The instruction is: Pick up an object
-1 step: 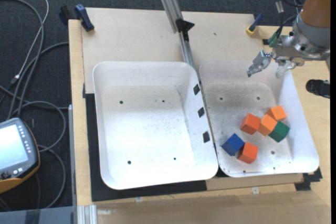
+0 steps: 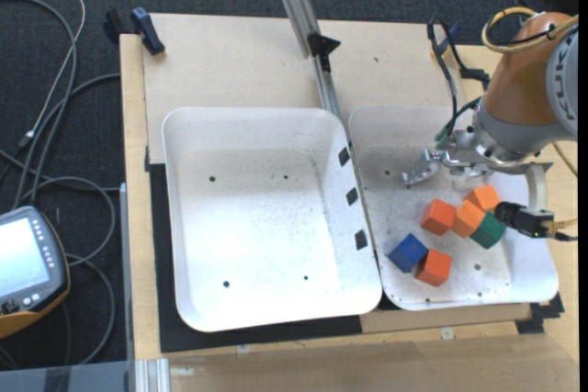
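Arm reaches in from right of frame over the right bin. Gripper sits low, centre-right of frame, above the bin floor; fingers too small to read, cannot tell their state. Blocks cluster lower right: three orange, one green, one blue. Left bin alongside.
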You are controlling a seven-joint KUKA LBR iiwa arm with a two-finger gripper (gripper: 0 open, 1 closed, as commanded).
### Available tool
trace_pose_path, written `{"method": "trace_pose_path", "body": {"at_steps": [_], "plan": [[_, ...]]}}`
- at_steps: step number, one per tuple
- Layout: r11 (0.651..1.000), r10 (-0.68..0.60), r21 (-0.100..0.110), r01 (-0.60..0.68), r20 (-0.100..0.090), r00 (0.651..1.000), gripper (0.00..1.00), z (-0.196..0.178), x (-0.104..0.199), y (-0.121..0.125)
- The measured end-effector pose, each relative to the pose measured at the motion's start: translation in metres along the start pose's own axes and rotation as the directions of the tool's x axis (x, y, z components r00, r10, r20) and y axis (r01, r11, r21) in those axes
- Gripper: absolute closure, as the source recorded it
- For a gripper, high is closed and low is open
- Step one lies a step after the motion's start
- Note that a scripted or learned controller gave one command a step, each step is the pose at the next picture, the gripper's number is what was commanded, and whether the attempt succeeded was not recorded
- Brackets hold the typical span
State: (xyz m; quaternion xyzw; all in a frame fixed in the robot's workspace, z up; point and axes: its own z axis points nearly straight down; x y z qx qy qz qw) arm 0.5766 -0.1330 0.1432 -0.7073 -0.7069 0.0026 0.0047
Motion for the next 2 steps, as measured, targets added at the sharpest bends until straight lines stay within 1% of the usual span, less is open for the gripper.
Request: {"method": "trace_pose_path", "body": {"at_steps": [1,2], "plan": [[1.000,0.000,-0.007,0.000,0.002,1.000,0.00,0.046,0.005,-0.046],[1.000,-0.001,-0.004,0.001,-0.001,1.000,0.00,0.040,0.042,-0.092]]}}
